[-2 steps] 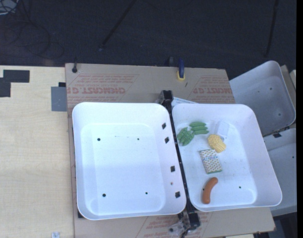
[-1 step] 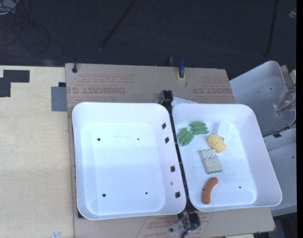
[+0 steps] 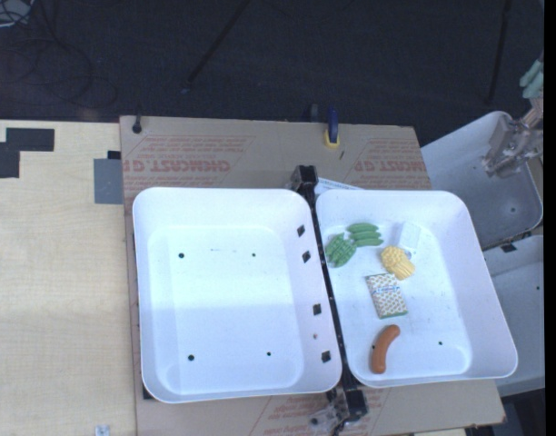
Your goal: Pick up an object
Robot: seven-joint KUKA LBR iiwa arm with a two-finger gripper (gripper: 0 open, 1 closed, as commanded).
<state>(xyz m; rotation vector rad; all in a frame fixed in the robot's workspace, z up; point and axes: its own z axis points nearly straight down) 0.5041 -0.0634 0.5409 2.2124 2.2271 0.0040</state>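
Observation:
The right white bin holds several small items. Two green pods lie near its left wall, with a yellow corn piece and a small pale block to their right. A patterned square packet lies in the middle, and an orange-brown sausage sits toward the front. My gripper hangs at the far right, above and outside the right bin's back right corner, with nothing visibly held.
The left white bin stands beside the right one, joined by a black hinge strip. Both rest on a cardboard sheet. A grey plate lies under the gripper, and a pale wooden table extends left.

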